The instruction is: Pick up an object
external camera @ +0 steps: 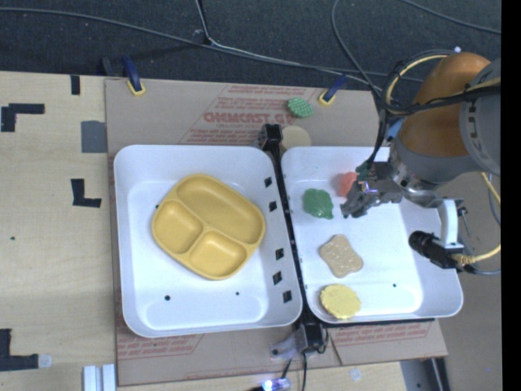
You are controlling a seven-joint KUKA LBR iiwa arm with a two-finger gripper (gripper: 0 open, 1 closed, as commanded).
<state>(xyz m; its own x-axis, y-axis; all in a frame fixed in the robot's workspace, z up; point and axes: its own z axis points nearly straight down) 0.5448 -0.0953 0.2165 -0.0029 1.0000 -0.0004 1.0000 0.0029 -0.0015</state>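
Gripper (358,204) low over right bin (407,292), just right of green toy (318,203); opening not discernible. Orange piece (348,182) close behind gripper, partly hidden. Tan cracker (340,256) and yellow round piece (339,301) nearer front of same bin, apart from gripper. Yellow divided plate (208,225) alone in left bin (138,300). Small green piece (299,106) on desk (49,259) behind bins.
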